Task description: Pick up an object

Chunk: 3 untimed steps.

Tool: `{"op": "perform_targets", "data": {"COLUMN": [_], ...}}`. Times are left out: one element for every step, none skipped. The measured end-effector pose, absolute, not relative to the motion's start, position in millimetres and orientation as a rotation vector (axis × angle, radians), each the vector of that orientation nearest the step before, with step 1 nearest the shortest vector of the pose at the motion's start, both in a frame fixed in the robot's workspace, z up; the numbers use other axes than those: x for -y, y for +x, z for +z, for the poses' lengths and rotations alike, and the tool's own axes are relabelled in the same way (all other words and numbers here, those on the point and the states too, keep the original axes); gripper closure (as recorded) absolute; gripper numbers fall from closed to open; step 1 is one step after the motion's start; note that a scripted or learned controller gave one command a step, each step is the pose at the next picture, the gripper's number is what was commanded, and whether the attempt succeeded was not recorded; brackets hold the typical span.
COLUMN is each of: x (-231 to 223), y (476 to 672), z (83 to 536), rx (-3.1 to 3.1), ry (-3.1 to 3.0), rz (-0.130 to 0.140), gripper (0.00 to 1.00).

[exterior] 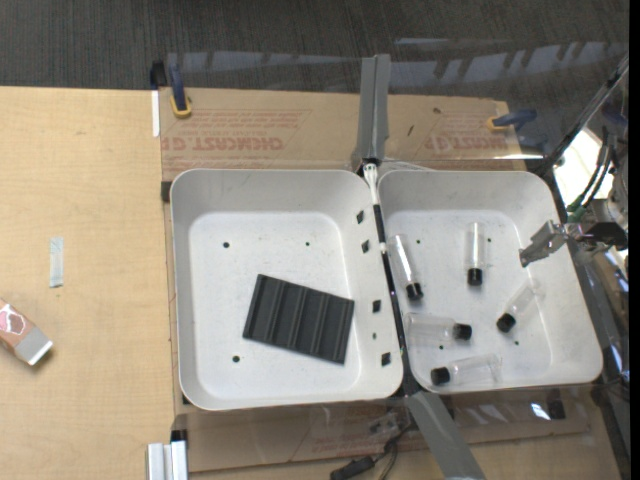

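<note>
The right bin (560,208) holds several clear tubes with black caps. One tube (404,264) lies near the bin's left wall and another tube (475,252) lies in the middle. A third tube (517,304) lies tilted towards the right side, and two more sit near the front, one tube (436,329) above the other tube (470,370). A dark ribbed rectangular pad (299,319) lies flat in the left bin (190,268). My gripper (543,242) reaches in over the right bin's right rim, just above and right of the third tube, with nothing visibly in it.
Cardboard (330,133) with two blue clamps lies behind the bins. A grey bar (374,108) runs back from the seam between the bins. On the wooden tabletop to the left lie a small grey strip (56,263) and a red-and-grey block (22,334).
</note>
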<state>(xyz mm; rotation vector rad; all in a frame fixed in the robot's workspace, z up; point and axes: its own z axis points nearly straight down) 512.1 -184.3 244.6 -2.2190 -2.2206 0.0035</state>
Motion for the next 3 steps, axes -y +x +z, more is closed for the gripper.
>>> {"op": "perform_targets", "data": {"x": [181,172,173], "y": [539.4,564.1,563.8], "z": [115,91,100], "rx": [2.241,2.292,2.288], "ry": [-2.198,-2.149,-2.152], "rz": [0.003,0.002,0.002], "gripper": [0.00,0.00,1.00]}}
